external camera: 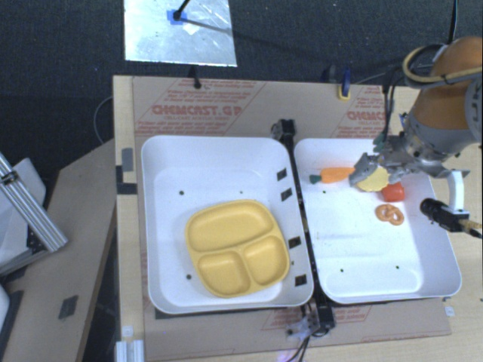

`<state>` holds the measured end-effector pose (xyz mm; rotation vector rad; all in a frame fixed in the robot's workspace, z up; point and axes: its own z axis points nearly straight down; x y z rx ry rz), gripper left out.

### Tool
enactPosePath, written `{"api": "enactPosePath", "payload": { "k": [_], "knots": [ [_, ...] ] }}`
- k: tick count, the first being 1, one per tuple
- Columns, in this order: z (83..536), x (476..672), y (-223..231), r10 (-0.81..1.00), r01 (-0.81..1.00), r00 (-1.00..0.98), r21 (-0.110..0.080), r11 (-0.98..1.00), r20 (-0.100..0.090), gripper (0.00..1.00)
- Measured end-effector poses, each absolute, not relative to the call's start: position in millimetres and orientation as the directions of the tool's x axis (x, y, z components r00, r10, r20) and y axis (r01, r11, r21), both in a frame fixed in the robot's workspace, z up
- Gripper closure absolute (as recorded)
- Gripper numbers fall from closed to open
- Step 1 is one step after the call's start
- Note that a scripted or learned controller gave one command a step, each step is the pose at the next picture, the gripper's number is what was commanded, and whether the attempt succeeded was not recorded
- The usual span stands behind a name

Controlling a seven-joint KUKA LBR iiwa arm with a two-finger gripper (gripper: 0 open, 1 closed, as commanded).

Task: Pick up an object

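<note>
In the right bin (377, 277), near its far edge, lie an orange carrot (336, 175), a pale yellow object (373, 180), a red tomato-like piece (392, 193) and a small brown pretzel (390, 215). My gripper (379, 166) hangs low over the yellow object, right above it and beside the carrot's thick end. The arm's grey wrist and orange band (445, 81) reach in from the right. The yellow object sits partly under the gripper's body.
The left bin (173, 164) holds a yellow three-compartment tray (236, 246). A black divider clip strip (296, 202) runs between the bins. A black cylindrical part (445, 215) juts over the right bin's right wall.
</note>
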<state>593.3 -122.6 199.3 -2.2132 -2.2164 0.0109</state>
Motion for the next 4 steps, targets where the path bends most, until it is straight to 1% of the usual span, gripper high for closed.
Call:
{"api": "enactPosePath", "payload": {
  "k": [1,2,3,4],
  "knots": [
    [206.4,596.2,-122.4,1.000,1.000,-0.004,0.001,0.004,0.000,0.00],
    [143.8,595.9,-123.8,1.000,1.000,-0.002,-0.002,0.002,0.000,0.00],
    [91.5,595.5,-123.4,1.000,1.000,-0.001,-0.003,0.001,0.000,0.00],
    [105.4,597.4,-124.1,1.000,1.000,-0.002,0.004,0.002,-0.002,1.00]
  ]
}}
